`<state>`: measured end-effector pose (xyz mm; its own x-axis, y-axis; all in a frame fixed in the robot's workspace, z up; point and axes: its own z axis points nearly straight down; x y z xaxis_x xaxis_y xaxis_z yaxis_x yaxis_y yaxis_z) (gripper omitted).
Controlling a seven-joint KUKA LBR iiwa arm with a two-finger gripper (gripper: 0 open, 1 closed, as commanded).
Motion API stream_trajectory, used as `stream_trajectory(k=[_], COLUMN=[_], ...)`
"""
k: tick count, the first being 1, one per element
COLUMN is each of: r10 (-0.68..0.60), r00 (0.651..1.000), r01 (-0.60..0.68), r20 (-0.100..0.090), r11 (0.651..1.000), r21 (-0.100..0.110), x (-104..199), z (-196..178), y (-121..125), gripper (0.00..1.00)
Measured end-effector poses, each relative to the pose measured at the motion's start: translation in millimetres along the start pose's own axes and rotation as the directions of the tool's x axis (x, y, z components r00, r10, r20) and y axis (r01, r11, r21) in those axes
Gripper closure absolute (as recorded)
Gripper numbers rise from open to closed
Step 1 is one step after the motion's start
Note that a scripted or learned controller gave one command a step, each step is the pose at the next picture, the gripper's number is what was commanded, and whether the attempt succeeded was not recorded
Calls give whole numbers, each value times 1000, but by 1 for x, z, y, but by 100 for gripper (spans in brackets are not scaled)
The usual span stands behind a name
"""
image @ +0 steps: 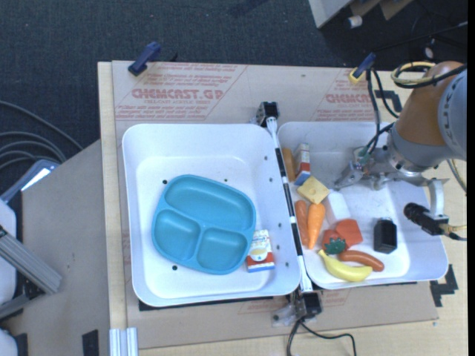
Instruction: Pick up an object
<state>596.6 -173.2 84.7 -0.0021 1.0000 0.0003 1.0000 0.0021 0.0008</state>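
- two white bins are sitting side by side on the bench: the left bin (141, 199) and the right bin (423, 243).
- one arm (434, 117) is reaching in from the right, its orange band above the wrist, over the right bin's upper part.
- one blue tray (202, 222), with three wells, is lying in the left bin, with one small carton (259, 249) touching its lower right edge.
- one gripper (356, 175) is hanging above bare bin floor, just right of the cheese; whether its jaws are wide or narrow i cannot tell, and nothing is showing between them.
- the pickable things are clustering in the right bin's left half: one banana (344, 267), one sausage (364, 259), two carrots (310, 223), one red piece (346, 232), one cheese wedge (312, 190), one bottle (303, 159), and one black block (384, 235) sitting apart.
- risk, as i judge it: the gripper is hovering beside the cheese, not over it, so a straight descent could be closing on nothing.
- risk: the carrots, banana and sausage are lying touching or nearly so, so fingers could be landing on two at once and knocking them aside.
- risk: the bottle is lying close against the bin wall, leaving little room for a finger.
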Motion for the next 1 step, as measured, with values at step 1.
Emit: stream_trajectory(k=[1], r10=[-1], r00=[1000], r01=[1], r20=[2], r11=[1000], r21=[-1], x=[-1], z=[-10], y=[0], gripper=[100])
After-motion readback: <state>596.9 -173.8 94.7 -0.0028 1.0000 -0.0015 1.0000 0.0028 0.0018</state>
